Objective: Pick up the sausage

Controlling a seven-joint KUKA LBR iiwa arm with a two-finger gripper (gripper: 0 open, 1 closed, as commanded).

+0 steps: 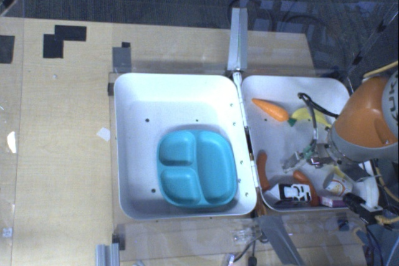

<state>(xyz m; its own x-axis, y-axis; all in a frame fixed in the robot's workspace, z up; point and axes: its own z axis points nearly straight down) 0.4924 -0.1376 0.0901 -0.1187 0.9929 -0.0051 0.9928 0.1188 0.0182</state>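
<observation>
The sausage (262, 171) is a reddish-brown stick lying lengthwise against the left wall of the right bin (330, 87), near its front corner. My gripper (305, 161) hangs low over the middle of that bin, a short way to the right of the sausage and apart from it. Nothing shows in its grasp. The grey arm with its orange band (368, 115) reaches in from the right above it.
The right bin also holds an orange carrot (270, 109), a yellow item (307, 115), a small red-orange piece (302, 176), a black-and-white object (294, 192) and a small bottle (337, 185). A blue divided tray (196, 166) sits in the left bin (143, 103).
</observation>
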